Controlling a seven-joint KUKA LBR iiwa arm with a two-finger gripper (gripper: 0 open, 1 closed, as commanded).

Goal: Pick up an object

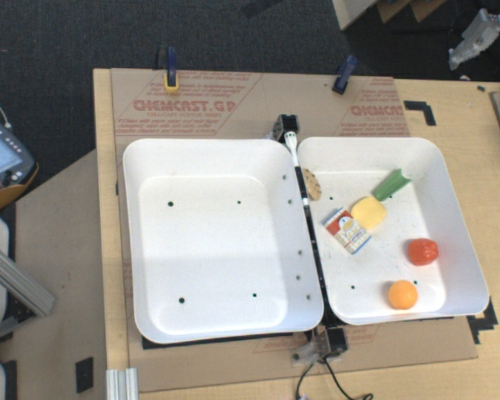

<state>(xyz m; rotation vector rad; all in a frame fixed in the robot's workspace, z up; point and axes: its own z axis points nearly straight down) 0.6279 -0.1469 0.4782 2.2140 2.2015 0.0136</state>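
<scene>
In the right white bin [450, 182] lie a yellow-and-green toy corn [377, 203], a small red-and-white carton [347, 229], a red tomato [422, 252], an orange ball [402, 294] and a brown biscuit [312, 184].

Red "CHEMCAST GP" print on the brown protective sheet [233, 98] covering the table, repeated partly at right; small carton's [347, 229] label unreadable.

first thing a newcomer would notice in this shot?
Probably the color against all the white: a red ball and an orange ball near the front right corner of the right bin. Mid-bin lies a yellow piece with a green end, touching a small red, white and blue packet, with a brownish item by the divider. The left bin shows just small dark dots.
</scene>
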